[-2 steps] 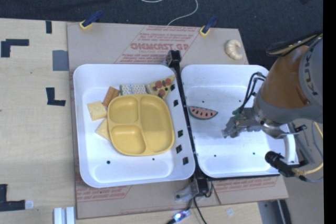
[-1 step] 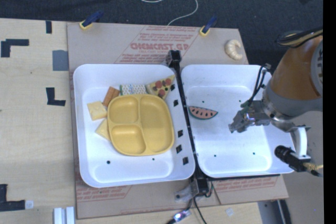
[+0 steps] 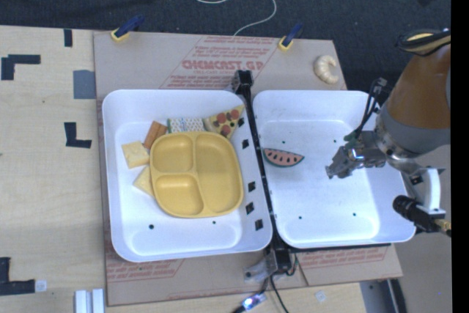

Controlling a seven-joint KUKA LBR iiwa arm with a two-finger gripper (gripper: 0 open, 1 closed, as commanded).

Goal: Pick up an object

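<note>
A watermelon slice toy (image 3: 283,157) lies in the right bin (image 3: 322,227), near its left wall. My gripper (image 3: 338,166) hangs over the right half of that bin, a short way to the right of the slice and apart from it. The left bin (image 3: 128,231) holds a yellow divided plate (image 3: 196,174). Around the plate's upper and left edges lie a pizza slice toy (image 3: 227,119), a brown cracker-like piece (image 3: 154,133), a pale yellow square (image 3: 135,155) and a checked flat piece (image 3: 185,124).
A black divider (image 3: 253,157) runs between the two bins. A pale croissant-like toy (image 3: 327,69) lies on the cardboard beyond the right bin. Blue and yellow clamps (image 3: 127,27) hold the cardboard's far edge, and a white cable (image 3: 234,0) loops behind.
</note>
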